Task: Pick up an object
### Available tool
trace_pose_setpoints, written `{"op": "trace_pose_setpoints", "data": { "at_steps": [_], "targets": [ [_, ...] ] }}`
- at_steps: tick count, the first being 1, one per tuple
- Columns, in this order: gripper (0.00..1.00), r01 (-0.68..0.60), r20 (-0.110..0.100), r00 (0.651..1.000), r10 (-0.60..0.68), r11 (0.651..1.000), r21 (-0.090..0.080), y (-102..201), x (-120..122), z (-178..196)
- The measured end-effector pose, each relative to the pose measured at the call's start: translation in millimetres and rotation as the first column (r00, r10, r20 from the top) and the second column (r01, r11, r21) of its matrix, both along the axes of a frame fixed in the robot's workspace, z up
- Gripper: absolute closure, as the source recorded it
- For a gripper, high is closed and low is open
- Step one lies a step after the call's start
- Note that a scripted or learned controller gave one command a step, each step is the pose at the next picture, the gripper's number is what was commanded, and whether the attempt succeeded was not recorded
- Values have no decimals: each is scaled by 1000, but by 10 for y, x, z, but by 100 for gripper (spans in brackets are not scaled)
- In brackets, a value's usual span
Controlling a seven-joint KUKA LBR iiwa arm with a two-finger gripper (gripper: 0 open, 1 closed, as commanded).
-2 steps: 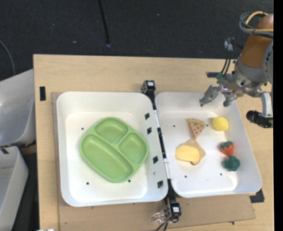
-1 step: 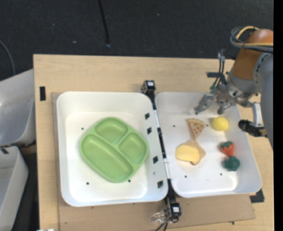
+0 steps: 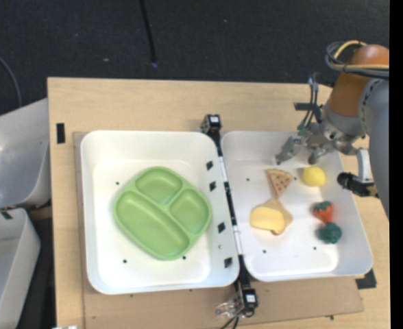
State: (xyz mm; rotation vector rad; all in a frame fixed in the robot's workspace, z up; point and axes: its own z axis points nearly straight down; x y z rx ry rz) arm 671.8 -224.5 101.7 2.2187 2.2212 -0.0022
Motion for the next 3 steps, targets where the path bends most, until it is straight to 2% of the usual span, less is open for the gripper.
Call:
{"op": "trace_pose_setpoints", "data": {
  "at_steps": [1,2,3],
  "targets": [
    [100,-3,4,1000,3,1000,-3,-9,12,128],
    [100,0,7,1000,0,1000,-1,-13,5,786],
    [100,-2,4,1000,2,1000,0,-29,11,1040]
  ]
}}
